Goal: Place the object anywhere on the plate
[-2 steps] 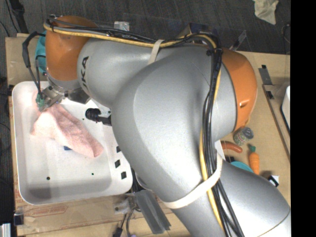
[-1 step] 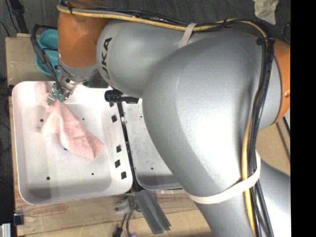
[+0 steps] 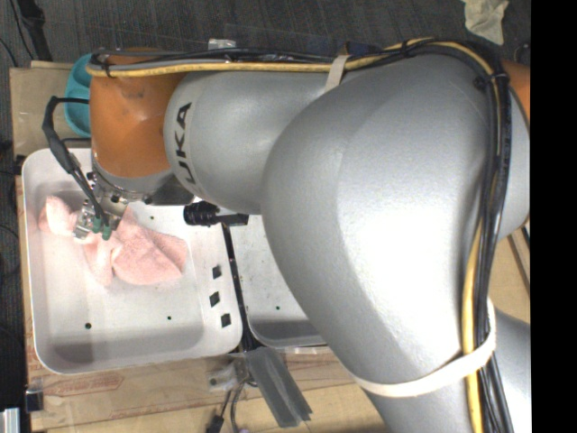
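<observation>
Two white bins (image 3: 54, 350) sit side by side on the bench, and the big grey arm (image 3: 388, 215) reaches across from the right, covering most of the right-hand bin. Its orange band (image 3: 131, 120) hangs over the far edge of the left bin, with the gripper (image 3: 95, 228) lowered into that bin near its far left corner. A soft pink object (image 3: 149, 255), rumpled like a cloth, lies on the floor of the left bin, spread from the left wall toward the middle, and the gripper's tip sits right on or against it. Whether the jaws are released or clenched, I cannot tell. A teal thing (image 3: 79, 79) peeks out beyond the bin's far edge, behind the arm.
</observation>
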Controlling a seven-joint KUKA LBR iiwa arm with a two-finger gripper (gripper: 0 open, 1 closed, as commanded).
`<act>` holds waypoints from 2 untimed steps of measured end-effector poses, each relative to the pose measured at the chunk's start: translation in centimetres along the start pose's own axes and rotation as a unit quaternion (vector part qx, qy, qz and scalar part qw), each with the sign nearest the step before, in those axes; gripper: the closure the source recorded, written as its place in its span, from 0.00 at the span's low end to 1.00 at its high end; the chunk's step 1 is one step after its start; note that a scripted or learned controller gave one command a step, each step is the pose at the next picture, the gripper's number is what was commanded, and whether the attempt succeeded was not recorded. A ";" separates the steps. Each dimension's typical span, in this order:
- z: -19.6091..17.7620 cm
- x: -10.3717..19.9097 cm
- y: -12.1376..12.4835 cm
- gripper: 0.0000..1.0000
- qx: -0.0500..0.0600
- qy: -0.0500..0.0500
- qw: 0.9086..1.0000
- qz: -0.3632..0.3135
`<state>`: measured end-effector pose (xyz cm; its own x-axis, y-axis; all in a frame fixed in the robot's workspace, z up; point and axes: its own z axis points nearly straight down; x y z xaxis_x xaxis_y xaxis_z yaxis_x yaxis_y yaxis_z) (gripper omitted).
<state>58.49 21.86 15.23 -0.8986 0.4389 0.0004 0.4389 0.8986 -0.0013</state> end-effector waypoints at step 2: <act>3.7 2.6 -11.9 1.00 0.000 0.001 1.000 -0.012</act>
